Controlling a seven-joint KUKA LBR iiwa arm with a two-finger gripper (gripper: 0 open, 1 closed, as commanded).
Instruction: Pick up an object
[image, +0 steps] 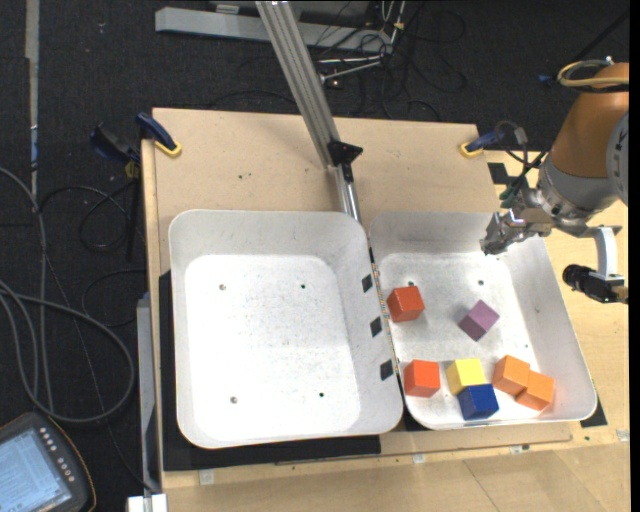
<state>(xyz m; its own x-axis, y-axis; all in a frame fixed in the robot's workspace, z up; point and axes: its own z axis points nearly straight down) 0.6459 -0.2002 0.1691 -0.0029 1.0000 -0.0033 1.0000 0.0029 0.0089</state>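
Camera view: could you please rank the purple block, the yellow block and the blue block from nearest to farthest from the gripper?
Measured from the gripper at the right bin's far right corner:
1. Purple block, mid-bin, just below the gripper.
2. Yellow block, lower down, near the front wall.
3. Blue block, touching the yellow block's front side, closest to the front wall.

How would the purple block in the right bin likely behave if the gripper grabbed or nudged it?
The purple block looks like a rigid cube, so probably stiff, and likelier to slide than roll. It stands apart from the other blocks, so a nudge probably moves it alone. It looks small, likely light.
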